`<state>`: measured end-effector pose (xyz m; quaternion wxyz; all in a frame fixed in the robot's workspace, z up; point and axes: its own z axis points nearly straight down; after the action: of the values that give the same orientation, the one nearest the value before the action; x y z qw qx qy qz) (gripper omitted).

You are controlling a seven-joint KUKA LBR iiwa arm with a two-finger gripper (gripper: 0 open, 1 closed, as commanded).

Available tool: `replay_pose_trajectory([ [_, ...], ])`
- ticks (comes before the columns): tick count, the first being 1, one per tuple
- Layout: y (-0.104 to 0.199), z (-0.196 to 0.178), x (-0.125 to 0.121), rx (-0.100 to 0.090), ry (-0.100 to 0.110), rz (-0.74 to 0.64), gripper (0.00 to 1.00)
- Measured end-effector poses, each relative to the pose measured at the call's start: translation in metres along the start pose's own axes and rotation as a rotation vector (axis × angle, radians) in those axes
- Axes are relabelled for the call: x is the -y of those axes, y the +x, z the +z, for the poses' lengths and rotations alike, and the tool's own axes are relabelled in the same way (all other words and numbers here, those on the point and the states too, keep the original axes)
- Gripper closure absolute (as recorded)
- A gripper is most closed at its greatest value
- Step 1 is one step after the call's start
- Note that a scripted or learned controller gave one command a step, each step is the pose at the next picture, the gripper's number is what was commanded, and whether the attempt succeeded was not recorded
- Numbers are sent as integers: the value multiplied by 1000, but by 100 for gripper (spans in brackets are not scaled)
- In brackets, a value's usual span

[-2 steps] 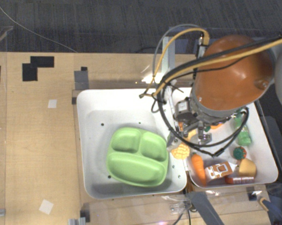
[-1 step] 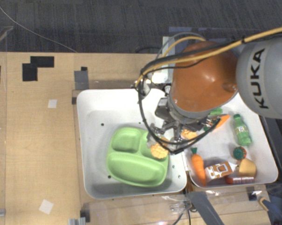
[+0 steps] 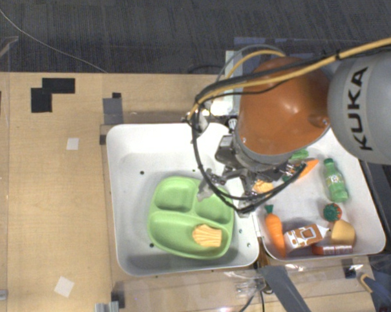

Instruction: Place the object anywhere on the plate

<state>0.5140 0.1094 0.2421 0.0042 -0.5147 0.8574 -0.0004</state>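
Note:
A green divided plate (image 3: 179, 217) lies in the left bin (image 3: 129, 187). A yellow ridged food piece (image 3: 207, 236) rests in the plate's large front compartment. The arm's orange wrist band (image 3: 281, 113) hangs over the wall between the two bins and covers most of my gripper (image 3: 248, 185). What shows of the gripper sits just above the plate's right edge, up and to the right of the yellow piece and apart from it.
The right bin (image 3: 373, 231) holds a carrot (image 3: 274, 227), a second carrot (image 3: 307, 169), a green bottle (image 3: 335, 180), a strawberry (image 3: 332, 211), a red and white box (image 3: 302, 235) and a tan wedge (image 3: 343, 230). Black cables (image 3: 205, 158) loop off the wrist over the left bin.

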Motion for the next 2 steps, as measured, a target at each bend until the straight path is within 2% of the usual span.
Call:
replay_pose_trajectory([
  [2, 0, 0, 0, 0, 0, 0, 0],
])
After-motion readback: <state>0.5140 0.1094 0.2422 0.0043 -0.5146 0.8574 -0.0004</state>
